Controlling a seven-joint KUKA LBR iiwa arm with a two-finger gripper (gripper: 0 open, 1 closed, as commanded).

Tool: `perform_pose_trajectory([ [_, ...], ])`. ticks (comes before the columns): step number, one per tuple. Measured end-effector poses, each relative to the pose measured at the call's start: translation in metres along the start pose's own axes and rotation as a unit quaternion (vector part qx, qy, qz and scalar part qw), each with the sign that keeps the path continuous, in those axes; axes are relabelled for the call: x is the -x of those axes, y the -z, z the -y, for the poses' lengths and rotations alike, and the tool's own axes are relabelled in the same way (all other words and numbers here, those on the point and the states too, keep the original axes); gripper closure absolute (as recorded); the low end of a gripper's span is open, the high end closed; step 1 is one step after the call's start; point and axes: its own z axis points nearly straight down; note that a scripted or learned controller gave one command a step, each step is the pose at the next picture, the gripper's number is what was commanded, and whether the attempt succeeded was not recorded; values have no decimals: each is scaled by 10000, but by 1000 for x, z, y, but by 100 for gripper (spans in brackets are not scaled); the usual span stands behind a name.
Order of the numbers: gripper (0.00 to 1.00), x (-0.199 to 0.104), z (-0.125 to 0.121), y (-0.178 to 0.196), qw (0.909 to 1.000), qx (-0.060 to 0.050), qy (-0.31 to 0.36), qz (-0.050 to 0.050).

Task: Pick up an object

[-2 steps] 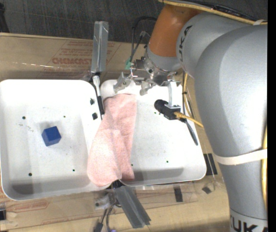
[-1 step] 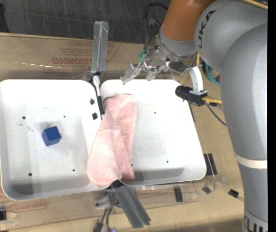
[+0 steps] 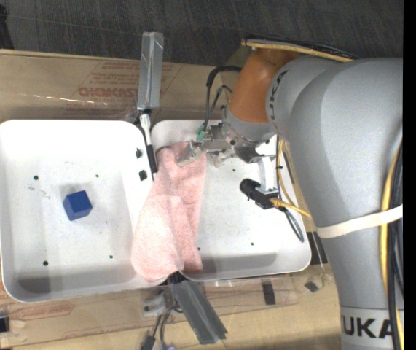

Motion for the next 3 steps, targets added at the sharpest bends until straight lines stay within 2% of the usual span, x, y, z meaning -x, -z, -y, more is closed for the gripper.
perform_pose_trajectory([
  [1, 0, 0, 0, 0, 10000, 2, 0, 1],
  [2, 0, -21, -14, -3, 9984, 30, 571, 5],
  [3, 0, 8, -13, -2, 9861, 44, 1664, 15],
])
